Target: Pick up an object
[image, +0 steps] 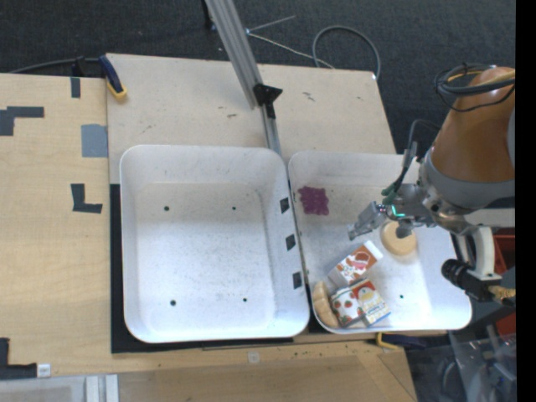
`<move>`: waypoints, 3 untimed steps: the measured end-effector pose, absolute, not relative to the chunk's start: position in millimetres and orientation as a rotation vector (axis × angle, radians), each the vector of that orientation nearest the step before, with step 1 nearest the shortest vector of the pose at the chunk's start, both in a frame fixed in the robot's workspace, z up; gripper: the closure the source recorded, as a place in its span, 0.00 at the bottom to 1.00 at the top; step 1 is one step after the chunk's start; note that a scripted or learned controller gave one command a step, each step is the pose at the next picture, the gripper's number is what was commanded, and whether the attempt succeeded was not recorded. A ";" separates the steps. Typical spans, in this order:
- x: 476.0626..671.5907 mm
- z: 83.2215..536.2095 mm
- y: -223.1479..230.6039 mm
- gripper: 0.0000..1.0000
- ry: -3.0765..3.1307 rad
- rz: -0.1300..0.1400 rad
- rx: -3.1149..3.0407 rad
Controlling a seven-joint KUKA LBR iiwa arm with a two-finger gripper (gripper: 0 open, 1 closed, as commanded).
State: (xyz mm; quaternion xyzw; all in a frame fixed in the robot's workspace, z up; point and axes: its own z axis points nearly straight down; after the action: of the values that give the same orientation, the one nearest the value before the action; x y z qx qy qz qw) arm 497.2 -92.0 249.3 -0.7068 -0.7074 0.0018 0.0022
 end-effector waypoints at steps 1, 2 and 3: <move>497.9 251.2 -92.2 0.00 -2.223 0.002 -2.218; 501.2 188.5 -88.4 0.00 -2.218 0.008 -2.216; 494.6 138.7 -96.1 0.00 -2.216 0.009 -2.217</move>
State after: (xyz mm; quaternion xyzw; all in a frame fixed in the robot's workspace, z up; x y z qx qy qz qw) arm 494.6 -96.1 138.7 -0.7074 -0.7068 0.0027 0.0036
